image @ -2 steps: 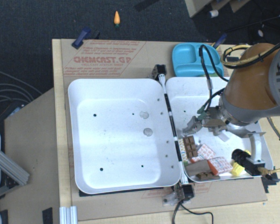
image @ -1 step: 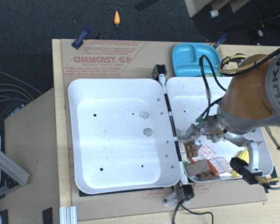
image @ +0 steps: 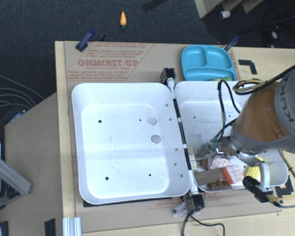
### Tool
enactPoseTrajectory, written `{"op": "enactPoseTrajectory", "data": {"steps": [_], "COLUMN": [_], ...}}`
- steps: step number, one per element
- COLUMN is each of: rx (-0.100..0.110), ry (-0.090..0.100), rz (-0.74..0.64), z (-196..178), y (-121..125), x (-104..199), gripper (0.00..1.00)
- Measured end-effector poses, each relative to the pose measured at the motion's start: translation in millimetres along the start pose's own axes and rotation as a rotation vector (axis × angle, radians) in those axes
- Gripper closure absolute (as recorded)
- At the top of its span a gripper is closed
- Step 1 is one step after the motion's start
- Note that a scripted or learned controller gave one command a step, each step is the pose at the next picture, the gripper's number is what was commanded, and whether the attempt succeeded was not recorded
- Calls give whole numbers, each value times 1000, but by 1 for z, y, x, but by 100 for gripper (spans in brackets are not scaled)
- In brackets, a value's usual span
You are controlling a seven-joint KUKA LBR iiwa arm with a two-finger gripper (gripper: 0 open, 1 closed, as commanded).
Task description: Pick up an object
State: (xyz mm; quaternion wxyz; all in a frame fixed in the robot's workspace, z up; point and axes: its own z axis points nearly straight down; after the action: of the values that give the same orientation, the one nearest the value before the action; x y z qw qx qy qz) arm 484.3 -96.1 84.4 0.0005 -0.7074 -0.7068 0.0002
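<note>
1. The arm (image: 265, 119) reaches down into the right bin (image: 201, 102); its bulk hides the gripper, so I cannot tell its state.
2. A heap of objects (image: 219, 173) lies just below the wrist, in that bin's near corner.
3. The left bin (image: 88, 132) sits beside it.
4. A blue tray (image: 206, 63) rests behind.

The arm (image: 265, 119), cut off at the right edge, hides much of the right bin (image: 199, 107), where a jumble of small objects (image: 219, 173) beneath it is too cluttered to identify.
</note>
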Motion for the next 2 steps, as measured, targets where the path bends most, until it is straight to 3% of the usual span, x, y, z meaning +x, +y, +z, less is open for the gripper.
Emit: {"op": "enactPoseTrajectory", "data": {"steps": [1, 2], "rx": [-2, -1], "ry": [0, 0], "rz": [1, 1], "z": [-10, -10], "y": [0, 0], "x": [0, 1], "gripper": [100, 0]}}
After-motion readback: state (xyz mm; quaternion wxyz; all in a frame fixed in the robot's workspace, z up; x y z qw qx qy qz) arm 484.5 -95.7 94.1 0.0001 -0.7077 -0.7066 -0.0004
